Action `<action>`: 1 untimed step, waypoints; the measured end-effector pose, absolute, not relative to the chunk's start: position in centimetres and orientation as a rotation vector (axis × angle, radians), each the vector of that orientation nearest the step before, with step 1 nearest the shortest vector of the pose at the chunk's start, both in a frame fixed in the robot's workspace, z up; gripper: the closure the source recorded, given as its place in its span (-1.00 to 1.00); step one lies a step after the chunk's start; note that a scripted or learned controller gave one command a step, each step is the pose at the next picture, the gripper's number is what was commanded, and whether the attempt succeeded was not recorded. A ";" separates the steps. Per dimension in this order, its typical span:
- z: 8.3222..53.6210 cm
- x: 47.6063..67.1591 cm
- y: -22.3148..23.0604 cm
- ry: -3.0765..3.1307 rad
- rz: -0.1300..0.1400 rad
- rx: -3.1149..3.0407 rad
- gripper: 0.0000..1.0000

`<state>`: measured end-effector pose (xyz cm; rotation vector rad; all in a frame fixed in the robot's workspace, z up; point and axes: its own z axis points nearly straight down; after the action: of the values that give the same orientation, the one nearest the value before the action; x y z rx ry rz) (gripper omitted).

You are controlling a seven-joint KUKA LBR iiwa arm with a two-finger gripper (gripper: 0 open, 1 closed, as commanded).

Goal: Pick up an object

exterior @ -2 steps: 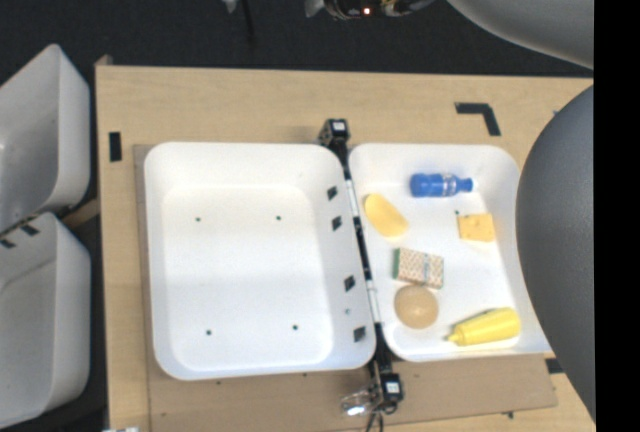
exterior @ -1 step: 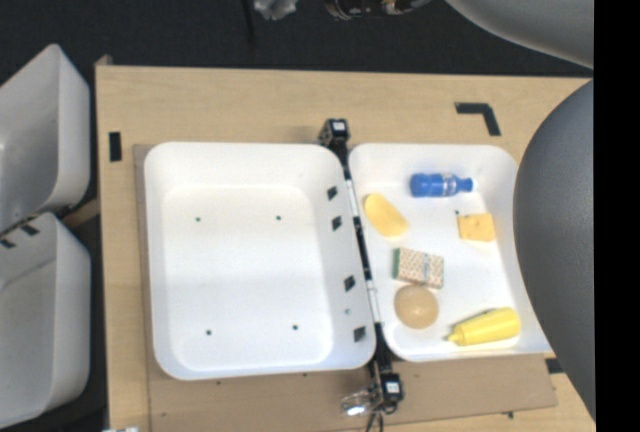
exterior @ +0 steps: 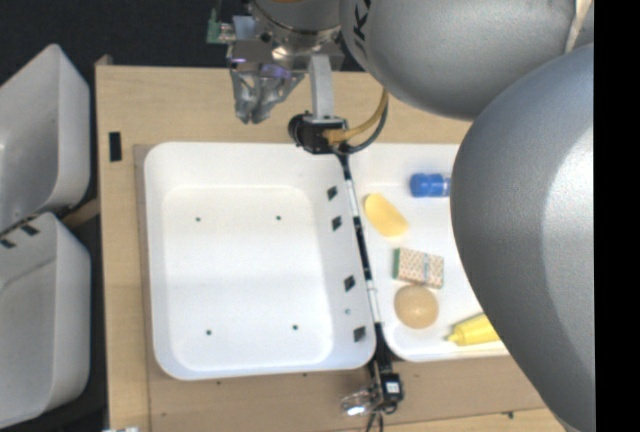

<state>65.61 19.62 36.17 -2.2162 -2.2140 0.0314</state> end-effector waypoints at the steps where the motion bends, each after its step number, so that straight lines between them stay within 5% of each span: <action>1: 37.2 65.8 19.7 -2.222 0.007 -2.220 -1.00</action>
<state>65.79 19.72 37.17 -2.2199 -2.2220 0.0068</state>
